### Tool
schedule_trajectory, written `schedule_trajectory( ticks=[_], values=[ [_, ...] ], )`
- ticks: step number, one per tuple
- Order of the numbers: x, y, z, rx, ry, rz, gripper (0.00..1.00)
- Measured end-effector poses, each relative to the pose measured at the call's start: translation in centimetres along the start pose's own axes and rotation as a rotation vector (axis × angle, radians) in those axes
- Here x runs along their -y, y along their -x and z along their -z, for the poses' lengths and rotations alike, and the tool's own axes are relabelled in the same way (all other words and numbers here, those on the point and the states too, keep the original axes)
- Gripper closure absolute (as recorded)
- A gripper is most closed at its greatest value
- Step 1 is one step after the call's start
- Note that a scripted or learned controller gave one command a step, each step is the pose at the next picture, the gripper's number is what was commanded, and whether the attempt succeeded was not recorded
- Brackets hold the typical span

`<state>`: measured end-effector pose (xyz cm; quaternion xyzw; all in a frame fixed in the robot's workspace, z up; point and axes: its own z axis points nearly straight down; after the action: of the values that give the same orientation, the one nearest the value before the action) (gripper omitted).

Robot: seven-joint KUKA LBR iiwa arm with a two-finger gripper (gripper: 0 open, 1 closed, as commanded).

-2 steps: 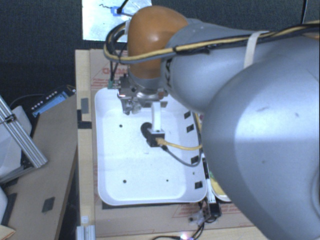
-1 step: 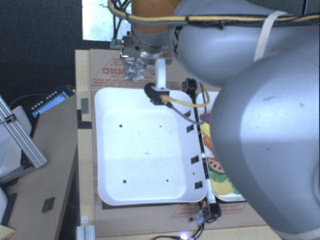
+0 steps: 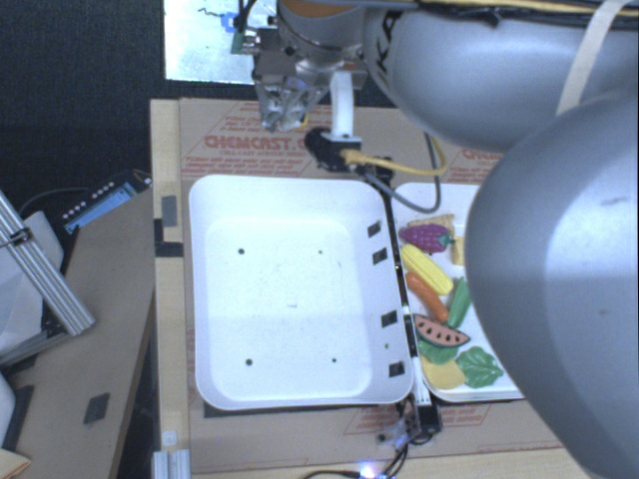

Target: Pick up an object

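The right bin (image 3: 504, 395) holds a pile of toy food: purple grapes (image 3: 426, 236), a yellow corn cob (image 3: 424, 264), an orange carrot (image 3: 427, 290), a green pepper (image 3: 459, 302), a watermelon slice (image 3: 440, 332), a yellow piece (image 3: 443, 373) and a green leafy piece (image 3: 480, 368). My gripper (image 3: 282, 106) hangs high at the top of the view, above the cardboard behind the left bin (image 3: 290, 292), far from the food. I see nothing between its tips. The big grey arm covers most of the right bin.
Cardboard sheeting (image 3: 230, 143) lies under both bins. A black divider with clips (image 3: 391, 267) runs between them. A yellow cable (image 3: 399, 163) and a black fitting (image 3: 324, 148) hang near the gripper. An aluminium rail (image 3: 45, 277) lies on the left.
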<state>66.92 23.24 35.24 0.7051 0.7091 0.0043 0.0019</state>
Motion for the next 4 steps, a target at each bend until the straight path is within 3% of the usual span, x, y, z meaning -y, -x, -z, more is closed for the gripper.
schedule_trajectory(
  ticks=[1,2,3,4],
  values=[
    [0.0,2.2,1.5,0.003,-0.005,-0.005,1.0],
    [0.0,5.5,5.7,0.002,-0.003,-0.006,1.0],
    [0.2,-0.5,-6.2,0.003,-0.013,0.002,1.0],
    [0.0,-0.2,1.3,0.0,0.0,-0.001,1.0]
  ],
)
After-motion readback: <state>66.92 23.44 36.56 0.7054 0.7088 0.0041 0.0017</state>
